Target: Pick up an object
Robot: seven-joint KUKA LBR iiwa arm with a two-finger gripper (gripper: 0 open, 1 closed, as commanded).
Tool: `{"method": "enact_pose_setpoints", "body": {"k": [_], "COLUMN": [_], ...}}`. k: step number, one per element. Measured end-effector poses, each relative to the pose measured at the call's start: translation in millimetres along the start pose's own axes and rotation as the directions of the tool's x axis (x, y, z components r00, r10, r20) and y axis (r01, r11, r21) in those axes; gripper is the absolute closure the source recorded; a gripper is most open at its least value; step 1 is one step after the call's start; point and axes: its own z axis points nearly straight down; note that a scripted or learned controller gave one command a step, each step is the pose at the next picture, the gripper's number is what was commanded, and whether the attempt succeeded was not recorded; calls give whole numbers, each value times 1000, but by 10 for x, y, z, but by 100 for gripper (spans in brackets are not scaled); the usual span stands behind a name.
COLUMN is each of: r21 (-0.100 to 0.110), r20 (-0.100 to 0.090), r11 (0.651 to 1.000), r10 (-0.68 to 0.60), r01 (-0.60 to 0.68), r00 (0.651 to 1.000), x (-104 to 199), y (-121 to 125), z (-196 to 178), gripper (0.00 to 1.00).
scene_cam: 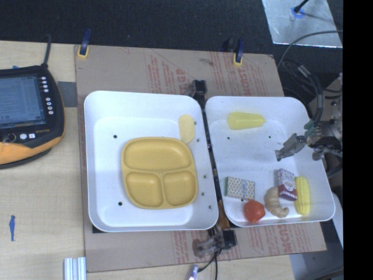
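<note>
Pincer hovers open and empty over the right bin's far edge. Closest target is the little red-and-white carton near the front corner, beside the corn. Probably light and stiff, so I'd pinch its flat sides.

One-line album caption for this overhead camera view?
Gripper hovers over the right white bin of toy food; a yellow divided tray fills the left.

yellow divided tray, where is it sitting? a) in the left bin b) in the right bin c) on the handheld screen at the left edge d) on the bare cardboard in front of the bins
a: the yellow divided tray lies flat inside the left bin, while the right bin holds the small food items.
</note>
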Motion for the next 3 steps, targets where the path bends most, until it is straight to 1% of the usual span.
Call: {"method": "enact_pose_setpoints", "body": {"k": [1, 2, 3], "r21": [2, 1, 1], "r20": [0, 1, 0], "r11": [1000, 1000, 1000], "r10": [1, -1, 0], "r01": [-1, 1, 0], "r00": [1000, 1000, 1000], "x": [-341, -768, -625], "y": [102, 771, 243], "z": [1382, 1996, 1911], "gripper": [0, 0, 0]}}
